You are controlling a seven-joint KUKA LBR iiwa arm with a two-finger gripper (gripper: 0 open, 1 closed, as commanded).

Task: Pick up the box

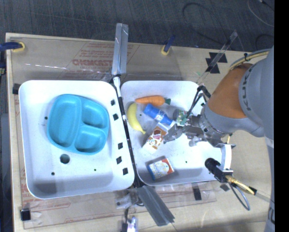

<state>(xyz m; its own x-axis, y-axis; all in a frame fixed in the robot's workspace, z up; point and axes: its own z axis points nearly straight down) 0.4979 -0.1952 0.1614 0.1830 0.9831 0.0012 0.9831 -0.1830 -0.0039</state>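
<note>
**Arm Reaches Into Right Bin Beside Small Box**

Nearest the lens, at the front of the right bin (192, 175): a small packet (160, 168) with red and blue print, lying flat and apart from the rest. Just behind it, near the bin's middle, the box (155, 139), a little carton tilted on its side, close beside the banana (134, 118). Behind those, a blue bottle (158, 114) and an orange carrot (150, 100) along the back wall. Reaching in from the right, the grey arm (248, 100) with its orange band, lowered over the bin, the gripper (175, 132) low and just to the right of the box, seemingly touching its edge. Fingers too blurred against the clutter to tell whether spread or closed; nothing visibly caught between them. Over in the left bin (33, 168), a blue divided plate (79, 123) resting toward the back.
</note>
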